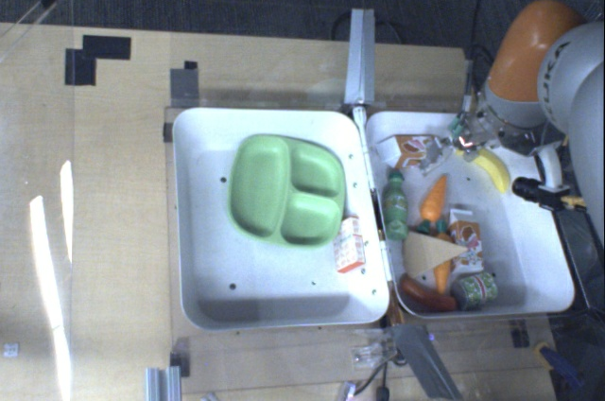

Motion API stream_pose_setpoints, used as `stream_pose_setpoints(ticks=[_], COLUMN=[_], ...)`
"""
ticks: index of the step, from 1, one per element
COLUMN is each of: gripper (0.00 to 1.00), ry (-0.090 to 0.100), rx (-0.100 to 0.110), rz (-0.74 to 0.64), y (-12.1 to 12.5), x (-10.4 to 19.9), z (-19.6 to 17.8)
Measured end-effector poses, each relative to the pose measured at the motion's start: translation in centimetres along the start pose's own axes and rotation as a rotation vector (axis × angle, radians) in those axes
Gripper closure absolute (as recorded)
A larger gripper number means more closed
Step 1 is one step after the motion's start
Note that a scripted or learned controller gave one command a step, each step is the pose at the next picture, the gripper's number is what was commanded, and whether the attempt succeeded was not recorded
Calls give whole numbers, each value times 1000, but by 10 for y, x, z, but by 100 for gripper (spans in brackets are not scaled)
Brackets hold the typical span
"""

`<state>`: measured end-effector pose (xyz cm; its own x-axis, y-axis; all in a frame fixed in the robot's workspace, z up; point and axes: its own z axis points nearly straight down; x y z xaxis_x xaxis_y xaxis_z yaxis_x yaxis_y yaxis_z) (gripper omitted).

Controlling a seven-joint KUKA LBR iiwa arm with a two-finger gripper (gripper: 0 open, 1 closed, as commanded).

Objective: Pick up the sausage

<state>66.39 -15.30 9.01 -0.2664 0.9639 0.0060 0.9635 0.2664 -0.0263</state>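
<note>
The sausage (pixel 427 295) lies at the lower left of the right bin (pixel 558 276), under a wedge (pixel 430 250) and beside a can (pixel 475 288). The gripper (pixel 452 147) is at the upper part of this bin, near a banana (pixel 492 168); I cannot tell its opening. A green tray (pixel 286 189) is in the left bin (pixel 203 229).

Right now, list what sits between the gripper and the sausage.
In the camera view, the gripper is at the right bin's far end and the sausage at its near edge. Between them lie the carrot and the cheese wedge.
</note>
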Motion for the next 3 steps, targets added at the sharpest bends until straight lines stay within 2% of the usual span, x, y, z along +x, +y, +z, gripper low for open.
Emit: stream_pose_setpoints(ticks=[1,2,3], gripper=[0,0,0], ry=[-24,-7,-4], rx=[12,22,-34], rz=[107,257,276], y=[0,-1,-26], x=[21,23,41], z=[2,4,-49])
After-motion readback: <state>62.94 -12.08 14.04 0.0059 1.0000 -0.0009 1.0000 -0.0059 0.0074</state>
